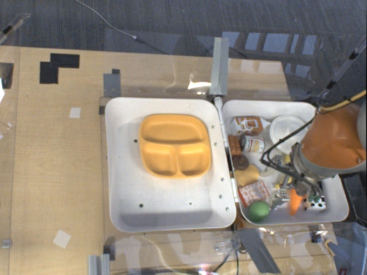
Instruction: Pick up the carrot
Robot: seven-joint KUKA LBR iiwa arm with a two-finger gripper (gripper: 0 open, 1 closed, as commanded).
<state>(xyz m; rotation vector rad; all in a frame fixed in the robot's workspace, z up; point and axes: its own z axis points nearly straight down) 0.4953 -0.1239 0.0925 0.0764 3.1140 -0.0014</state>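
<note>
The carrot [295,202] is a small orange piece near the front of the right bin [342,209]. Its upper end is tucked under my wrist. My gripper [297,192] hangs right over it, low in the bin, below the orange band of the arm [335,142]. Cables and the wrist body hide the gripper's tips, so I cannot make out whether the carrot is gripped or just lying beneath them.
A yellow divided tray [175,145] lies in the left bin [123,171]. The right bin also holds a green ball-shaped fruit [259,211], a red packet [252,193], a white bowl [287,128], a brown packet [248,125] and a small spotted block [315,203] beside the carrot.
</note>
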